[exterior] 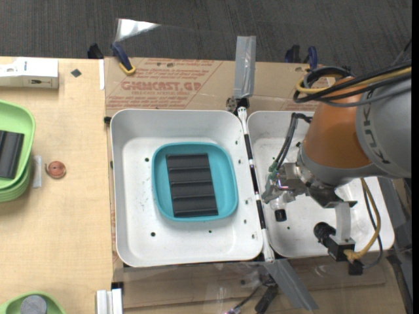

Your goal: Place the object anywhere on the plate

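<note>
Green dishes sit at the left edge of the wooden worktop, with a small reddish disc just beside them. Right of these, at the frame's centre, the left white bin holds a teal plate with a dark ribbed object lying flat on it. Over the right bin, the grey-and-orange arm hangs with its claw near the bin's left wall; whether the claw is apart or together I cannot tell.
</note>
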Robot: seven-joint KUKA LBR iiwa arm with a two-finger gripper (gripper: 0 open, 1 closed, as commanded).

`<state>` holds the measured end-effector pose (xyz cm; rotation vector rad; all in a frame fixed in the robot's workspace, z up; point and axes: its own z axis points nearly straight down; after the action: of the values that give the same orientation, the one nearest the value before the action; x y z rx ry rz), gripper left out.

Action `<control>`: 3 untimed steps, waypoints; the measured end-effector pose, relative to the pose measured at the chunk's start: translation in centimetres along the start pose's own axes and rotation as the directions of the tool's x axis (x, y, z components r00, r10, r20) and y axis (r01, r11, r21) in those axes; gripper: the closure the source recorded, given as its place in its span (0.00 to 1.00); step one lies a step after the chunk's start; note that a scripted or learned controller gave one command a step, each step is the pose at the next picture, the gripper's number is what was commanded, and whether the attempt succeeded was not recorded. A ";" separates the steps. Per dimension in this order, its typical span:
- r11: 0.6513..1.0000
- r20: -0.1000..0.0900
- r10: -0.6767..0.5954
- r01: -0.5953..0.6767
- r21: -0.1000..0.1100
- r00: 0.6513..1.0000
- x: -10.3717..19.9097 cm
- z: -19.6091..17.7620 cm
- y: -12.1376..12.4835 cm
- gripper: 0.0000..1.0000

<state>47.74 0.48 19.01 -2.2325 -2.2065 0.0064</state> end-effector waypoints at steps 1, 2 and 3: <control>1.000 0.000 0.001 -0.001 0.000 1.000 0.0 0.0 0.0 0.00; 1.000 0.002 0.006 -0.006 -0.001 1.000 0.4 -7.8 8.4 0.00; 0.996 0.002 0.085 -0.085 -0.002 0.996 0.4 -15.9 15.0 0.00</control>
<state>62.79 0.74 34.87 -2.3263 -2.1119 0.0063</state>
